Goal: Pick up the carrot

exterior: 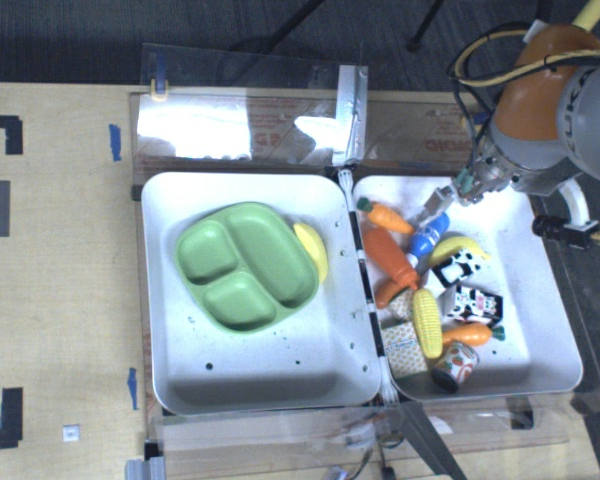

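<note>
The gripper (442, 202) hangs over the back of the right bin (555, 298), a slim grey metal tip slanting down from the arm (540, 118), whose rounded grey body carries an orange dome-like band. Whether its tip is released or clenched I cannot tell; nothing shows between its fingers.

Just beside the tip lies a small blue bottle (427, 239), smooth and cylindrical. To its left, close to the bin's back-left corner, sits the carrot (390, 216): a short, glossy orange taper with a green stub at its outer end, lying flat on the bin floor and apart from the gripper. Below it a bigger orange piece (390, 258), smooth and elongated, perhaps a second toy vegetable, runs along the divider.

Further on there is one yellow banana (455, 248), curved, one black-and-white patterned cow toy (470, 303), one knobbly yellow corn cob (426, 321) lying lengthwise, one small orange piece (467, 336) beside it, and a round can-like thing (454, 365) at the front, too blurred to name surely. A speckled flat pad (402, 348) lies under the corn.

The left bin (180, 363), shallow white plastic with rounded corners, holds one green plate (246, 264) with three compartments, matte and softly moulded, and one pale yellow lemon-like shape (313, 248) touching its right rim.
</note>
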You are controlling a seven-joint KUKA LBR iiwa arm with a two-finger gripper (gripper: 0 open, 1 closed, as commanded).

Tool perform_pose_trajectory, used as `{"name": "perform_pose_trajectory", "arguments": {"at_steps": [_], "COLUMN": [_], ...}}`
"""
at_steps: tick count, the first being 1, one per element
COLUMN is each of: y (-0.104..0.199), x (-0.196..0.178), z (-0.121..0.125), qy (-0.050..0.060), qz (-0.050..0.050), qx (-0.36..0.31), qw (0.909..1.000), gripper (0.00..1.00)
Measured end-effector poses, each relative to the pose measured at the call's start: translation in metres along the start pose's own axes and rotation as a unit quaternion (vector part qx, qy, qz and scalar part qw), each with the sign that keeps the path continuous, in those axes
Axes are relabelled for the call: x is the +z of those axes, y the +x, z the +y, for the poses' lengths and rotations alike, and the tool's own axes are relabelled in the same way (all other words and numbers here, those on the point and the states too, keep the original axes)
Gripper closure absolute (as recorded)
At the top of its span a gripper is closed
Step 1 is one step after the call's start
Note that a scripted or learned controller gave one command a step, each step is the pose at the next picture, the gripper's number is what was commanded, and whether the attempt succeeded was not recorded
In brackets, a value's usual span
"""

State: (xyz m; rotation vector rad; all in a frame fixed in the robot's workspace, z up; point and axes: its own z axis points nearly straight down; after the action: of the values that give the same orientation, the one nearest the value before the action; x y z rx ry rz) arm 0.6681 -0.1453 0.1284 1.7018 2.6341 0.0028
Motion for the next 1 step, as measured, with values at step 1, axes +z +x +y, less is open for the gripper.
{"name": "perform_pose_trajectory", "arguments": {"at_steps": [1], "y": [0.0195], "x": [0.0192], "z": [0.0105], "qy": [-0.003], "qz": [-0.004], "qx": [0.107], "qw": [0.9943], "gripper": [0.0]}}
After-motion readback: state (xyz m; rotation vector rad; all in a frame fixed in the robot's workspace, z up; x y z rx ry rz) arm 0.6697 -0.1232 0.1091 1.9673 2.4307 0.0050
